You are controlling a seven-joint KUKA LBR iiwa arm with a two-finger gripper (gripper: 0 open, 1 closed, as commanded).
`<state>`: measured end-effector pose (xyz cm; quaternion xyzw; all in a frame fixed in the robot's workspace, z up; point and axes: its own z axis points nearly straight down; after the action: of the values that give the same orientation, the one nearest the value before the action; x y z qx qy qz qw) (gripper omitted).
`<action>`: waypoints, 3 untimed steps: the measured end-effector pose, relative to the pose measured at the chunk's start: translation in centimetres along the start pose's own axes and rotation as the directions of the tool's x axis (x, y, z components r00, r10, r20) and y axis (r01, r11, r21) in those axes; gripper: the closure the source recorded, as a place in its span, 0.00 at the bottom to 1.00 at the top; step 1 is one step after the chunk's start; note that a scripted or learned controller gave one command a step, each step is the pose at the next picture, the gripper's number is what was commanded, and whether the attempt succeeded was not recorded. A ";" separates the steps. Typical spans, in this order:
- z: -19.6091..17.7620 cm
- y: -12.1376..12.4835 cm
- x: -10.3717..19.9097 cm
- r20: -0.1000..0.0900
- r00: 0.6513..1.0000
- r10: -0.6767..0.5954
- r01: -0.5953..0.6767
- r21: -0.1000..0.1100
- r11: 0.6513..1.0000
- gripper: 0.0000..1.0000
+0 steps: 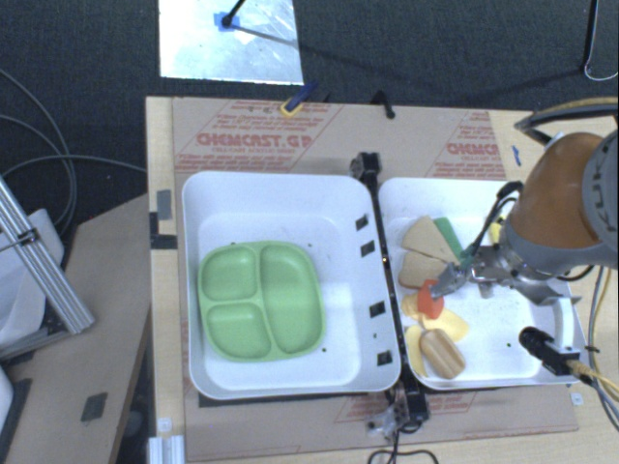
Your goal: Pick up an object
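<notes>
Two shallow white bins side by side on a cardboard-covered bench (251, 129). In the left bin (280, 193), a green divided plate (260, 300) with three compartments, lying flat toward the near left part of the floor. In the right bin (503, 361), a cluster of toy food against the left wall: a tan wedge-shaped piece (424, 237) at the far end, a green strip (447, 233) just beside its right edge, a second tan piece (414, 272) below, then a small red-orange item (430, 306) over an orange patch, and nearest the camera a brown bread-roll shape (444, 355) resting on something yellow. Reaching in from the right, the grey arm with its orange band (559, 193), wrist angled down and leftward. Gripper (437, 286) low over the cluster, tip right at the red-orange item, apparently touching it. Fingers narrow and close together, possibly pinching that item, though too small and blurred to tell for certain. A black fitting (544, 347) over the bin's near right corner.
</notes>
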<state>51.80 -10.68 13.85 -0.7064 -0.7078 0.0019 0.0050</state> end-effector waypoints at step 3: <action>-5.6 -3.0 6.6 0.004 1.000 -0.003 0.003 -0.016 1.000 1.00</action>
<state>48.86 -4.15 19.54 -0.7053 -0.7089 -0.0022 -0.0021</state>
